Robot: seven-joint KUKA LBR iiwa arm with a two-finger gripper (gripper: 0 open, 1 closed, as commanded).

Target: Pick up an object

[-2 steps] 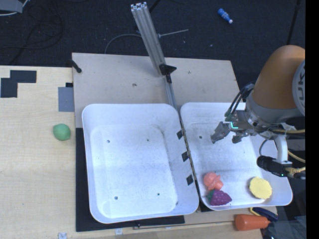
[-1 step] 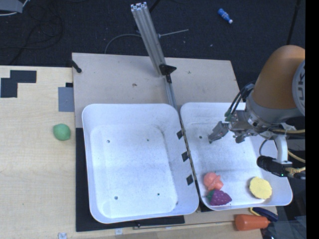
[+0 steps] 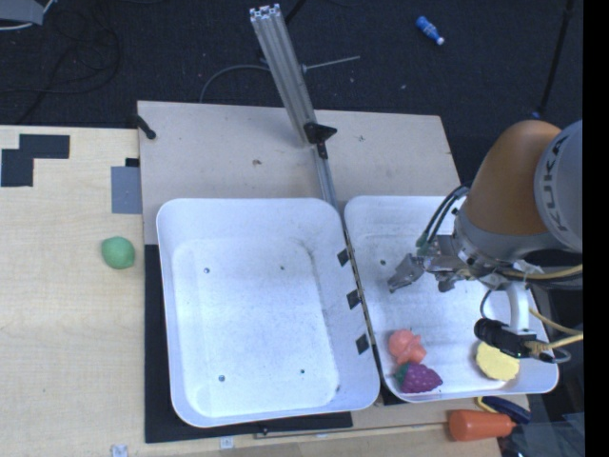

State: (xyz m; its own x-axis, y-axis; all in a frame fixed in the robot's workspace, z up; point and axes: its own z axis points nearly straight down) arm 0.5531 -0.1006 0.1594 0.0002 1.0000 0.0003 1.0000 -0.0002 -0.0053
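The gripper (image 3: 407, 274) is hovering over the bare upper middle of the right bin (image 3: 390, 219), near the divider side, with open floor around it. Whether its fingers are apart, I cannot tell. An orange-pink toy (image 3: 407, 345) and purple grapes (image 3: 419, 379) are lying below it (near the front rim), a yellow piece (image 3: 497, 362) further right.

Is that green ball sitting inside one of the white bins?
No, the green ball lies on the wooden bench surface to the left of the left bin, outside both bins.
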